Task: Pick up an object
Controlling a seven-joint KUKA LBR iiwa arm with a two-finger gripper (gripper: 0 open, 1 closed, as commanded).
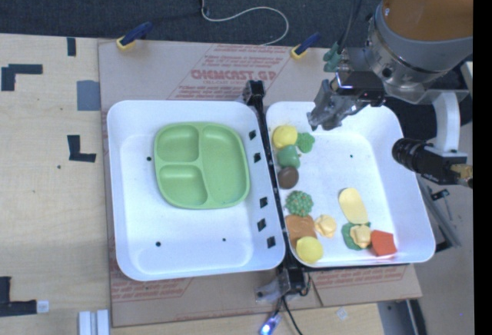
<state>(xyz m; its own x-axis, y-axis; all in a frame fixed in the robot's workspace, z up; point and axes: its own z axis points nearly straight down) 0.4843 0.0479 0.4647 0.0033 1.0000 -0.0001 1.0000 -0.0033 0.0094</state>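
The claw is hovering over the right bin, near the yellow ball; whether it is spread I cannot tell. Nothing is being lifted; picking is not yet done

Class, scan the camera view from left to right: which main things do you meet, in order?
Green divided plate → brown ball → gripper → pale yellow oval piece → red block.
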